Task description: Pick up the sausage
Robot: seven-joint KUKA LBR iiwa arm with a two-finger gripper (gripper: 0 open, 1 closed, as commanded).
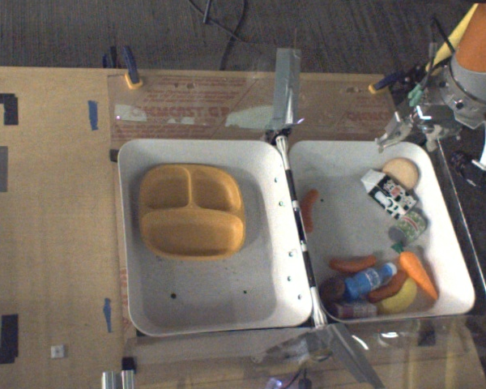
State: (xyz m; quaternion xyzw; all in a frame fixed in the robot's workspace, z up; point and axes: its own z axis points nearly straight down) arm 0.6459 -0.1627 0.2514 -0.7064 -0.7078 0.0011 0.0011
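In the right bin (340,168), a reddish sausage (309,209) lies alone against the left wall, pointing away from me. A second sausage-like piece (352,263) lies near the front among other toys, and a darker one (389,288) sits beside the carrot (419,274). My gripper (407,138) hangs above the bin's back right corner, far from all of these. It is open, with nothing between its fingers.
The right bin also holds a black-and-white carton (389,193), a round bread piece (402,170), a green can (411,225), a blue bottle (369,280) and a yellow fruit (399,301). A yellow divided plate (191,211) lies in the left bin (211,298).
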